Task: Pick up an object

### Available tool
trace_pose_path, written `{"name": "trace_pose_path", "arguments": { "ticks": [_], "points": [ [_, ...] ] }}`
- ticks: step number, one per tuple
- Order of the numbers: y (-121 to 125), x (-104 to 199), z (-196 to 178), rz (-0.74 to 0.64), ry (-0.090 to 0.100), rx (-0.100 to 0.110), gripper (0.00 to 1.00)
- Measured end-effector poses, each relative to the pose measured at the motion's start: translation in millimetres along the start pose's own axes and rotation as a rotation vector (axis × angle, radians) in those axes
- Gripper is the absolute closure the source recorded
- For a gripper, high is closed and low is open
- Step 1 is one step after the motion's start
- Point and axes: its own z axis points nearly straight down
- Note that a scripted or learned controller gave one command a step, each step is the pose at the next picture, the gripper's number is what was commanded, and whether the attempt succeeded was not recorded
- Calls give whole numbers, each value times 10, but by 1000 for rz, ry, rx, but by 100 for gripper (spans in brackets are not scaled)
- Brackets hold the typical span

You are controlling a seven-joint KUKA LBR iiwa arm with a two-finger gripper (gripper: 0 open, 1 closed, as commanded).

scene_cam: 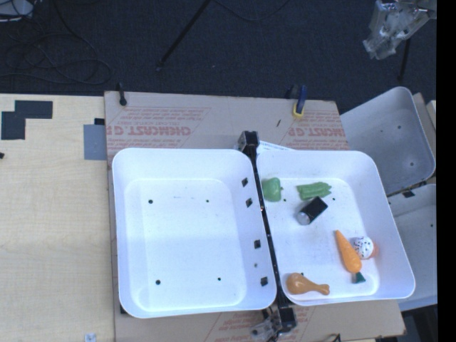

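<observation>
The right bin [370, 169] holds several small objects: a green lump [271, 189] near the divider, a green pepper-like piece [313, 189], a black and grey cylinder [311, 210], an orange carrot [348, 252], a white spotted ball [363, 247] and a yellow-orange drumstick shape [306, 285]. My gripper [385, 43] hangs high at the top right, far above and behind the bins, with nothing visible between its fingers.
The left bin [135, 169] sits beside the right one on a cardboard sheet [185, 123]. A blue clamp [300, 100] grips the cardboard's far edge. A grey panel [388, 137] stands to the right of the bins.
</observation>
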Motion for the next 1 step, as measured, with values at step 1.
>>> {"name": "trace_pose_path", "arguments": {
  "ticks": [1],
  "points": [
    [2,10,-92,-5,0,3,100]
  ]
}}
